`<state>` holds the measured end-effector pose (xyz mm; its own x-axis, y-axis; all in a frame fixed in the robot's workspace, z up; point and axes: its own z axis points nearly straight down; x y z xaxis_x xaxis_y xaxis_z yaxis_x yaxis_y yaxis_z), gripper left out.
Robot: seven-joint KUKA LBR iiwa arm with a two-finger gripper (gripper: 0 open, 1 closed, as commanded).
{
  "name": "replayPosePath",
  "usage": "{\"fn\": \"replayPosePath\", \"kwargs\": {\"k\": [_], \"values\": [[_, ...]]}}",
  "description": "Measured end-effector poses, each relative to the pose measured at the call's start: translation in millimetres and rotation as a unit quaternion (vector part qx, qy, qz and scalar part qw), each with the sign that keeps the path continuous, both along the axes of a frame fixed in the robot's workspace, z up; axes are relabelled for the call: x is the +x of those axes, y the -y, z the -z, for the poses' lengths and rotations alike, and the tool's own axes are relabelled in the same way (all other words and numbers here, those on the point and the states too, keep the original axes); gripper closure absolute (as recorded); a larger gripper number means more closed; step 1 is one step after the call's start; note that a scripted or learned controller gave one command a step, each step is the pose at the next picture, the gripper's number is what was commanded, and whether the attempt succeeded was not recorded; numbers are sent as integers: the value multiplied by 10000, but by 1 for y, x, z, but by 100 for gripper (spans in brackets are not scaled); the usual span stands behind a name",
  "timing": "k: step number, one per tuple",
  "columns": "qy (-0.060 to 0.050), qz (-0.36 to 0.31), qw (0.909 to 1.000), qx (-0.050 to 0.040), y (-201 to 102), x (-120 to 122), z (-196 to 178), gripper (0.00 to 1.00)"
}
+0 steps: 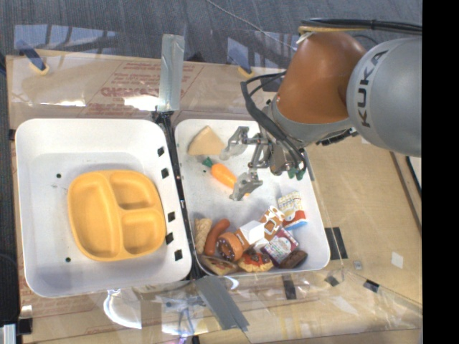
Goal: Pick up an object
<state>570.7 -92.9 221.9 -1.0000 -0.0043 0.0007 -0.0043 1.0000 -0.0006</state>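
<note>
Now | claw (pixel 239 165) spread apart over right bin (pixel 315 213); carrot (pixel 223 175) between fingers, cheese wedge (pixel 206 142) just beside

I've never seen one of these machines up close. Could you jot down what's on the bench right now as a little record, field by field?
arm: grey KUKA arm with an orange band, reaching in from the right
hand: two-finger hand, fingers apart, above the right bin, nothing between them
left bin: holds a yellow divided tray
right bin: holds toy food
near the hand: toy carrot and a cheese wedge
near corner of right bin: pile of toy food and small packets, among them a sausage
</note>
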Motion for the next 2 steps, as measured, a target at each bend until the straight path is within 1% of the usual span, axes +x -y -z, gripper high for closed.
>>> {"fn": "replayPosePath", "kwargs": {"k": [1,2], "values": [[-8,986,9951,3,18,34,130,0],[71,1306,9914,-12,82,67,4,0]]}}
